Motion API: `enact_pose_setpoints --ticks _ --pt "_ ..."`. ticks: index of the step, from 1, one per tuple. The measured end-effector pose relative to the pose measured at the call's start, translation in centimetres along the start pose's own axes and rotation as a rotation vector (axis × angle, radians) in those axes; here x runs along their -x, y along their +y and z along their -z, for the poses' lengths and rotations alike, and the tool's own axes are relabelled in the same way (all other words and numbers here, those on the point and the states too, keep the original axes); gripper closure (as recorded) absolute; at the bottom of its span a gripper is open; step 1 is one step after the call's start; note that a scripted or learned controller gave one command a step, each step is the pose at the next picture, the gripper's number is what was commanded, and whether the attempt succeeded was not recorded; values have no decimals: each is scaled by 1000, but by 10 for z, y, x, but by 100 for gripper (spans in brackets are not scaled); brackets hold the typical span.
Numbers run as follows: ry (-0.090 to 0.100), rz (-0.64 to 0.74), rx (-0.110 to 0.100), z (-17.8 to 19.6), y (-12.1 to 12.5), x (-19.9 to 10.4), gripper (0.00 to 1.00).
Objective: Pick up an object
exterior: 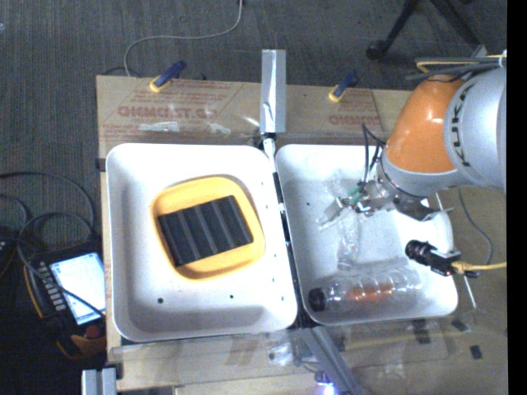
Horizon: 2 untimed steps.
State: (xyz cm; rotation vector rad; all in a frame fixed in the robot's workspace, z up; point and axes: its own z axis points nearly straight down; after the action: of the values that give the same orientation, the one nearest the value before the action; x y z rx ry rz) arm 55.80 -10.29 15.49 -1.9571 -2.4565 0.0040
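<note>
We are looking at a robotics lab or test cell rather than any home or shop. The KUKA arm (449, 130), grey with an orange band, hangs over a bench (198, 109) topped with printed cardboard, and well off to the claw's far side two blue-and-yellow clamps (167, 76) pin that cardboard down. Two shallow white bins (132, 167) sit side by side, the nearer one directly under the claw. Beyond the bench we see grey carpet, loose cables (49, 204), the base of an office chair (420, 15), and a handheld control pendant (70, 286) lying on the floor.
</note>
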Motion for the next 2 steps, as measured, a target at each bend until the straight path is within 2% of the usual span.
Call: enact_pose_setpoints --ticks 1,2 --pt "-3 31 14 -64 -32 38 0" --pt "1 255 3 1 2 21 0"
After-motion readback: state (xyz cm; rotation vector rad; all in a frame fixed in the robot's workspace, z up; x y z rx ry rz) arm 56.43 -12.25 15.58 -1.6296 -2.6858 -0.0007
